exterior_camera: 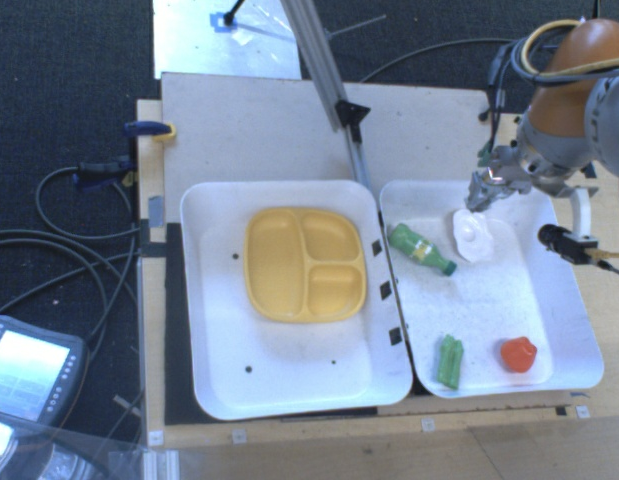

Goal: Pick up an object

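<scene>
Presently the gripper (481, 200) is poised at the far side of the right bin (574, 298), just above a white object (472, 236); nothing is seen held. Whether it is apart or together cannot be told. A miss is likely if the descent lands off the object's far edge. The bottle (421, 249) lies just beside. Open room is left toward the red piece (519, 354).

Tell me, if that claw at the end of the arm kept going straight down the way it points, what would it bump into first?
Most likely the white object in the right bin. The gripper points down just above its upper edge. Depth is hard to judge from this slanted view, so it might instead meet the bin floor beside it.
</scene>
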Robot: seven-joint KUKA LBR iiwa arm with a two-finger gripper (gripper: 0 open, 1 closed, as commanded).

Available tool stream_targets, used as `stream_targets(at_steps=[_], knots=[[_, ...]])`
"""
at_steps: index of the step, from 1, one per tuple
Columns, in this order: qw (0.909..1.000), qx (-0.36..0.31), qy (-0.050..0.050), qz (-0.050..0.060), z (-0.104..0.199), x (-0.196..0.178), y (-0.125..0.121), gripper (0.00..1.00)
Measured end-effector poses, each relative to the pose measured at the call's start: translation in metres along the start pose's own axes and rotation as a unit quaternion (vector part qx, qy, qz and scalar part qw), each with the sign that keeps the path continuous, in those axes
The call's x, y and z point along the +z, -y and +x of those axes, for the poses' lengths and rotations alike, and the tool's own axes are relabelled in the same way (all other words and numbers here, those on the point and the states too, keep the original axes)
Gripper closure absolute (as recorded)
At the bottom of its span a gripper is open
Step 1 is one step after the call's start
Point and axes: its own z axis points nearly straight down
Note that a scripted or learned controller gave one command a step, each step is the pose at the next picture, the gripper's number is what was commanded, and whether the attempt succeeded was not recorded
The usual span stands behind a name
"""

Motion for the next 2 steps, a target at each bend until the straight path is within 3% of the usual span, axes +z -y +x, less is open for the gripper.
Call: stream_targets(at_steps=[1, 2], knots=[[1.0, 0.0, 0.0, 0.0, 0.0, -0.055, -0.002, 1.0], [1.0, 0.0, 0.0, 0.004, 0.0, -0.026, -0.003, 1.0]])
